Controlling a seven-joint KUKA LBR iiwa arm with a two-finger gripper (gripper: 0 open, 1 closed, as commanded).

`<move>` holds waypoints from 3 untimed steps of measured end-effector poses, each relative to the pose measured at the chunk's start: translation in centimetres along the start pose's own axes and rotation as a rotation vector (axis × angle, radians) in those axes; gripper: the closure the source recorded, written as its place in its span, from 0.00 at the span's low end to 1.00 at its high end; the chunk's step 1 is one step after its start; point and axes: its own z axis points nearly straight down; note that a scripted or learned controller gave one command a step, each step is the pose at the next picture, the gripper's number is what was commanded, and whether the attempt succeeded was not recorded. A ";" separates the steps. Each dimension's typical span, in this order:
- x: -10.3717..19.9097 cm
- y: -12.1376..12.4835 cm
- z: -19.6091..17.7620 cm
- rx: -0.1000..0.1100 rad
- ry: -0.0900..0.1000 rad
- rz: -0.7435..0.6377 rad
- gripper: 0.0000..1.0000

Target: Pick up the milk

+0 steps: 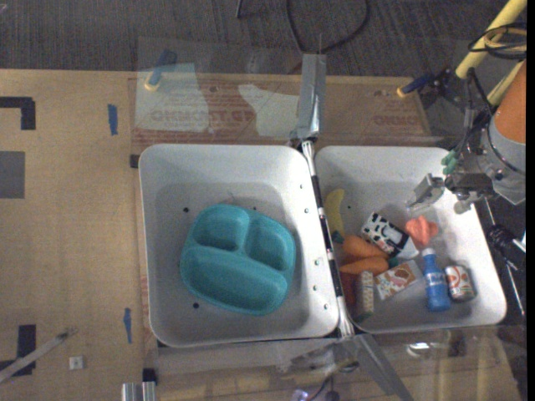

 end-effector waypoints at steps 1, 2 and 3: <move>0.0 4.5 13.9 -0.007 -0.001 0.027 0.00; 2.1 2.3 17.9 -0.016 -0.004 -0.126 0.00; 1.7 2.2 17.0 -0.017 -0.003 -0.116 1.00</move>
